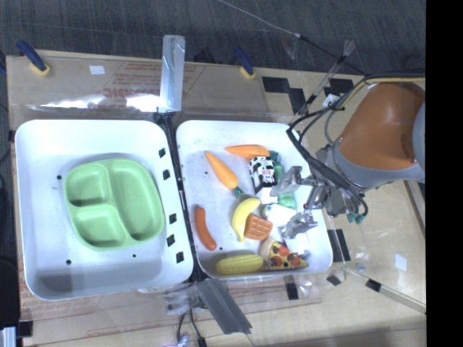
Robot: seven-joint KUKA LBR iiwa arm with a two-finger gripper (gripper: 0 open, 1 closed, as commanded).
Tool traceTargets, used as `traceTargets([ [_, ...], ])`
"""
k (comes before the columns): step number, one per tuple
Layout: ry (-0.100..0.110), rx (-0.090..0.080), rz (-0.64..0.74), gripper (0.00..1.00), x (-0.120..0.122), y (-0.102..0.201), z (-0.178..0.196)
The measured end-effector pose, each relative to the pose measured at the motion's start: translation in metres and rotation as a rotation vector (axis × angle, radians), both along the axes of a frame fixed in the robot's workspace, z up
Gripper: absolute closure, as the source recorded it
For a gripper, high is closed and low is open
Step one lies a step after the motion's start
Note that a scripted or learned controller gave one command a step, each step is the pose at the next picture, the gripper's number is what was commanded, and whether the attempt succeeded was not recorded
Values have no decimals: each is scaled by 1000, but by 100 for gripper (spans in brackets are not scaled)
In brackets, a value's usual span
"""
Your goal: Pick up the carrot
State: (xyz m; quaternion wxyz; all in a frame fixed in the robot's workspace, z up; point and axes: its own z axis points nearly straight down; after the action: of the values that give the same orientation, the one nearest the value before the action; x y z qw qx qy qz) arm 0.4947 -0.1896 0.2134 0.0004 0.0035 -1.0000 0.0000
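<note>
The carrot (222,170) lies in the right bin (189,194), in its upper left part, tilted with its thick orange end toward 11 o'clock and its green tip toward 5 o'clock. The tool (295,201) hangs over the bin's right side, well apart from the carrot, which sits at about 10 o'clock from it. Its fingers are spread, one near 12 o'clock and one near 6 o'clock, with nothing pinched between them.

Between tool and carrot stand a black-and-white cow-patterned carton (263,170) and a yellow banana (244,215). A second orange vegetable (247,150) lies at 1 o'clock from the carrot, just above the carton. A waffle-like orange piece (257,228) touches the banana's lower end. A small green item (286,200) lies just beside the tool. A red sausage (204,228) lies near the bin's left wall, at 6 o'clock from the carrot. Along the bin's bottom edge rest a corn cob (239,264) and a pizza slice (284,257).

The left bin (29,194) holds a green divided plate (113,202). Both bins sit on the tan surface (391,251).
</note>
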Motion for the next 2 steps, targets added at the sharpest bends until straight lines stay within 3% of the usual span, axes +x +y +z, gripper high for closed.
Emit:
traceTargets([
  [1,6,3,23,0,67,19,-84],
  [2,-1,1,-83,0,151,64,-117],
])
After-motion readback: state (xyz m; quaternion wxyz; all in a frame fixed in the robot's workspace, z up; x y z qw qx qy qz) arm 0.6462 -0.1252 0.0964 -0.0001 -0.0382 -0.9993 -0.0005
